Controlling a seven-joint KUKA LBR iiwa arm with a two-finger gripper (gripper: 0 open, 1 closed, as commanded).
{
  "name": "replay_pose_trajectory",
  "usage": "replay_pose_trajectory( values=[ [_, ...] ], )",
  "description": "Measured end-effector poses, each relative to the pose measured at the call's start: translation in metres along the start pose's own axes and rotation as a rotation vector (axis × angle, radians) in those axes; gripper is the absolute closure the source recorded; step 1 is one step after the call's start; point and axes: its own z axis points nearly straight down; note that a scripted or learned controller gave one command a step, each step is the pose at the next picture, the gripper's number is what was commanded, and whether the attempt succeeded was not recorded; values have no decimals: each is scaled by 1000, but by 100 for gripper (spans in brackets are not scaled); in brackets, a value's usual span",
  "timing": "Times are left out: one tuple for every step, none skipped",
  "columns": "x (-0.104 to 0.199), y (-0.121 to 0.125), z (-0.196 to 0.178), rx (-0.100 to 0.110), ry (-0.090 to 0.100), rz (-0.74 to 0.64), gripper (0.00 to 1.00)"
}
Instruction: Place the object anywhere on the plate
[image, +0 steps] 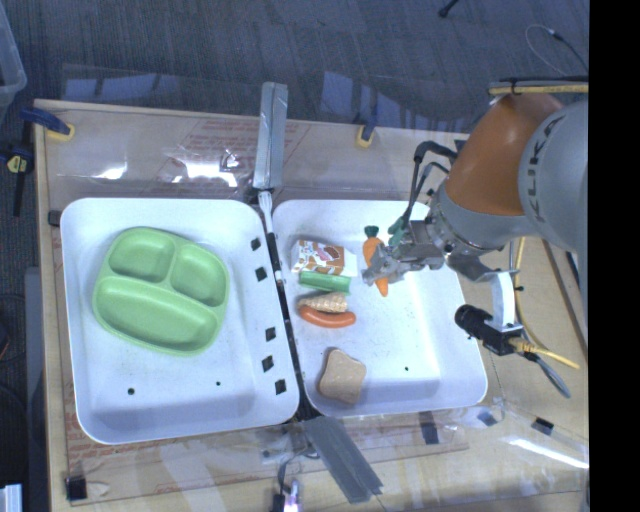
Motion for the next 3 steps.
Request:
replay_pose_trajectory(
  values=[
    [78, -3, 7, 3, 1, -84, 100],
    [153, 21, -11, 3, 0, 12, 100],
    [203, 51, 45, 7, -1, 249, 100]
  ],
)
